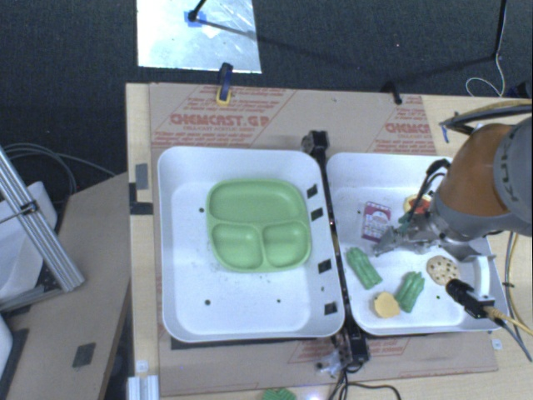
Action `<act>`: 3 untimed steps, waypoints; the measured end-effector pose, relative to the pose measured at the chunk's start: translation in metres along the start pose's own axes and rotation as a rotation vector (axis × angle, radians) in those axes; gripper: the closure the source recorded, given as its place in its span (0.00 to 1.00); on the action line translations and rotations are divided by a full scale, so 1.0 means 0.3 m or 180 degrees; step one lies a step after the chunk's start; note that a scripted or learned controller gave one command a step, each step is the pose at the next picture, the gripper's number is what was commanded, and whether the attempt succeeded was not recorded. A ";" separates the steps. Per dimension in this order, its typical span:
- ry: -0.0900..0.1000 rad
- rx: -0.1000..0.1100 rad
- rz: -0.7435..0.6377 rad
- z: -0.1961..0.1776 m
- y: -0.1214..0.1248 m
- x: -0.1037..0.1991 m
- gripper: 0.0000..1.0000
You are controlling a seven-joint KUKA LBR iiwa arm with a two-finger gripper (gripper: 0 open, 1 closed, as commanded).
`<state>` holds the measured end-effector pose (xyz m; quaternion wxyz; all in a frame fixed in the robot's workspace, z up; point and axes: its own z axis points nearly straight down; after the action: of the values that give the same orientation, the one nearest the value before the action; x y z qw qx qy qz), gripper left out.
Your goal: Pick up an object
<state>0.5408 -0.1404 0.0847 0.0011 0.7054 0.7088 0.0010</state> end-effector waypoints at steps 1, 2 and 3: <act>-0.0002 -0.0010 -0.0004 -0.002 0.157 0.041 0.00; -0.0004 -0.0015 -0.0004 -0.003 0.317 0.029 0.00; 0.0038 0.0001 0.0011 -0.004 0.320 -0.216 0.00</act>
<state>0.6370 -0.2048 0.0863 -0.0032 0.7067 0.7075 0.0052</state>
